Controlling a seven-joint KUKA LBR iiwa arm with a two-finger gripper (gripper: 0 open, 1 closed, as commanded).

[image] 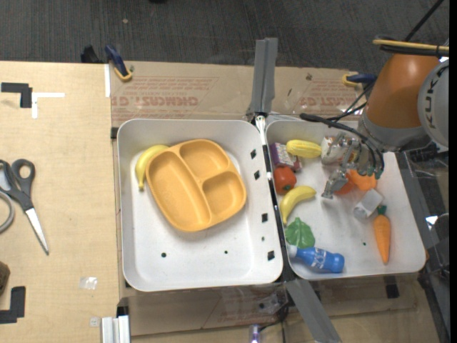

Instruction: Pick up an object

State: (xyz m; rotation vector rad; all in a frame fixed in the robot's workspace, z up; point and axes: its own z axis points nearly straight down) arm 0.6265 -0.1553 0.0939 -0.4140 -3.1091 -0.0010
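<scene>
From my seat I can't make out the gripper [341, 171] properly: its fingers blur into cables and metal, so their spacing is unreadable. An orange object [359, 181] sits partly behind it, shape unclear. The arm [410, 98] runs off the right edge. A banana [148, 162] in the left bin [193, 266] is mostly tucked under the yellow divided plate [196, 184]. The small grey block [369, 203] near the carrot [383, 237] is too small for me to identify. The scissors [25, 199] are clipped by the left edge.
</scene>
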